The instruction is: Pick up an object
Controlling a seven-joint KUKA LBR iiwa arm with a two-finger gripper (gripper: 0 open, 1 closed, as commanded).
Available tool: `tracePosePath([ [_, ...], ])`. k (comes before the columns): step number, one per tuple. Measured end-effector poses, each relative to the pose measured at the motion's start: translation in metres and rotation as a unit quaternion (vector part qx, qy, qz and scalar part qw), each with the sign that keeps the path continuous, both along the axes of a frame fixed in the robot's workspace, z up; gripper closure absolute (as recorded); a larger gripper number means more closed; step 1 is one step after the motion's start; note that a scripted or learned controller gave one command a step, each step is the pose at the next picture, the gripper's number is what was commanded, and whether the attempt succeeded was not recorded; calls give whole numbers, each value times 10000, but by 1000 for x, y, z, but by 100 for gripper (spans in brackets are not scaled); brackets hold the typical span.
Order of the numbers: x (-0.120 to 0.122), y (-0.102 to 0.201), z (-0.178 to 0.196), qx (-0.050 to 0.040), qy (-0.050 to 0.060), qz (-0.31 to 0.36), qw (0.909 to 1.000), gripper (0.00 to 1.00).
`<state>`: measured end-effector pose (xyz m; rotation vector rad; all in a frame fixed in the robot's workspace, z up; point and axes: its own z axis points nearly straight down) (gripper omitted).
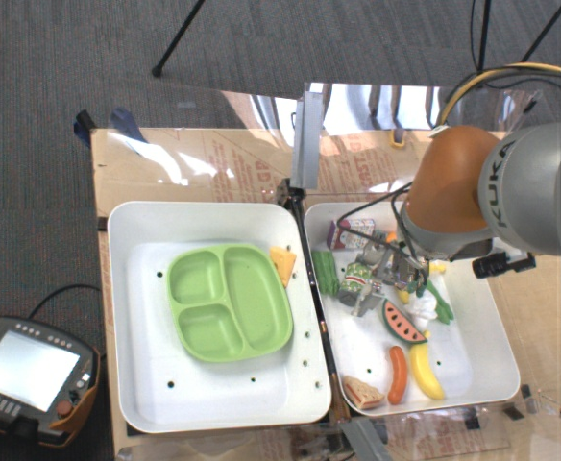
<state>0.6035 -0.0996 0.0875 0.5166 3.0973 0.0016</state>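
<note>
Banana [426,372] lies lengthwise, pointing toward the bench's front.

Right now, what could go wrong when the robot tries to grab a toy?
The gripper sits low among crowded toys in the right bin. It might bump the watermelon slice or the green can beside it, or pinch two toys together. The toys also look small and rounded, so one could slip out as the arm lifts.

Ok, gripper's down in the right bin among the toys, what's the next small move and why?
Probably a short straight lift to check the grasp. The gripper sits low in the right bin over the green packet, with the watermelon slice crowding close, and whether it has hold of anything can't be told from here.
</note>
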Motion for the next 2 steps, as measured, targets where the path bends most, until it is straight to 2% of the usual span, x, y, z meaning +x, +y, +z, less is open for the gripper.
tracePosePath([
  [1,-66,-24,-1,2,21,-1521,9884,0],
  [2,-129,-5,-1,3,30,-1837,9830,0],
])
